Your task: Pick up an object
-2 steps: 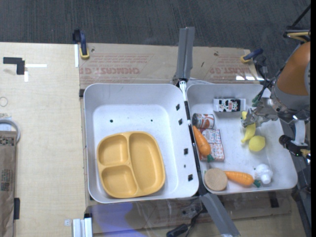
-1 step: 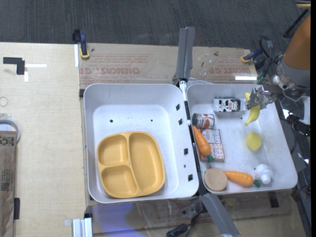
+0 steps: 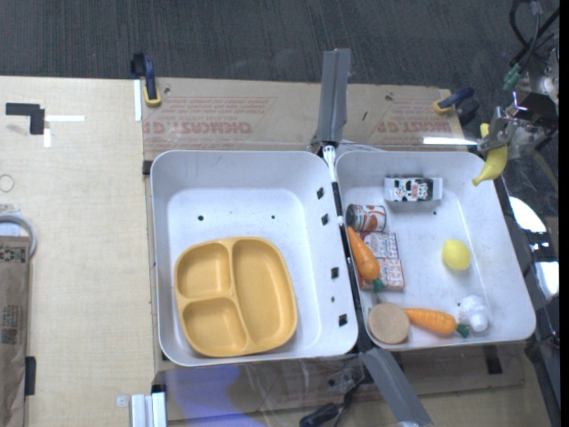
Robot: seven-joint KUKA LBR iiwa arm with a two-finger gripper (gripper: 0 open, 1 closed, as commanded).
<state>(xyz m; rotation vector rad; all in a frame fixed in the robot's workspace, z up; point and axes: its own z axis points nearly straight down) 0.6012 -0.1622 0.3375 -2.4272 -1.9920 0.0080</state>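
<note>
Metallic grey tool point(image 3: 508, 130), black and green cables looping above.

place: robot lab | cues: clamped cardboard point(image 3: 267, 114), wooden bench point(image 3: 71, 238), twin white bins point(image 3: 240, 172)

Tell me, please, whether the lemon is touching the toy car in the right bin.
Apart. The camera view shows bare white bin floor between the lemon and the toy car.
</note>
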